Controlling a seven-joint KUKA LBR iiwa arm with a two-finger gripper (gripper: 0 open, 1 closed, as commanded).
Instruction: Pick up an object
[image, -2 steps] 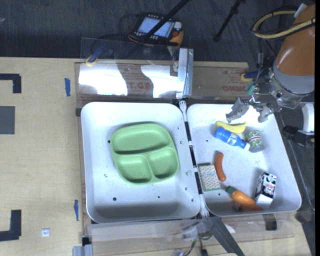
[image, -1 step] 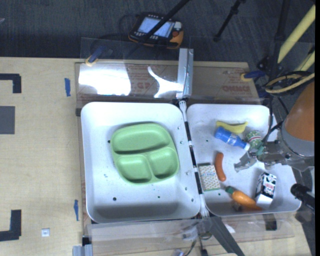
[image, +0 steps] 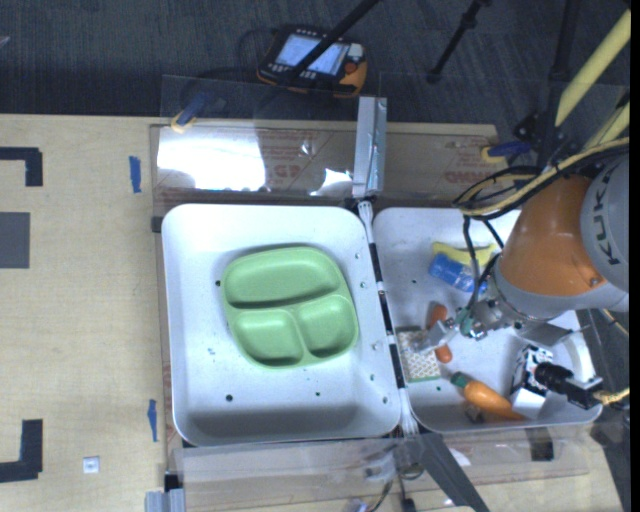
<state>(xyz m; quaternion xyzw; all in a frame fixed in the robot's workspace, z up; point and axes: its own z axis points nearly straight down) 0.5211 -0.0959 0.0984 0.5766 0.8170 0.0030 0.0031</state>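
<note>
Carrot (image: 487, 397), the likeliest pick, lies by the right bin's (image: 400, 232) near edge. Leftward, a green divided plate (image: 288, 302) fills the left bin (image: 190, 250). A blue object (image: 450, 270) sits farther back. The gripper (image: 470, 322) hangs above mid-bin, grip state unreadable. Clutter could deflect a descent, in my judgement.

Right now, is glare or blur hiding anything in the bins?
Camera view: strong glare on the clear panel behind the left bin, washing out its surface; the green divided plate is evenly lit and sharp; in the right bin, the arm covers part of the floor, and the small items near the carrot look soft.
</note>
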